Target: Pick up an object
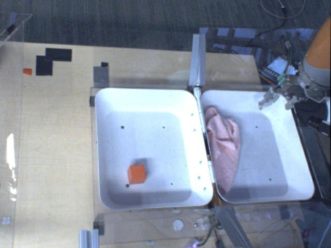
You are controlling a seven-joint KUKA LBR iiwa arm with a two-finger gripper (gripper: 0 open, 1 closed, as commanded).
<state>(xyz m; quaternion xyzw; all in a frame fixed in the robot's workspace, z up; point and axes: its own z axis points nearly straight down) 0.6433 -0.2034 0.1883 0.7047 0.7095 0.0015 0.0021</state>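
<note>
An orange block sits low in the left bin; a crumpled pink cloth lies against the right bin's left wall. The tool hovers over that bin's upper right corner, fingers apart, holding nothing.

An orange band wraps the arm above a grey wrist section. Below it sits the gripper, pale metallic grey with two slim fingers. Thin dark cables run beside the wrist.
</note>
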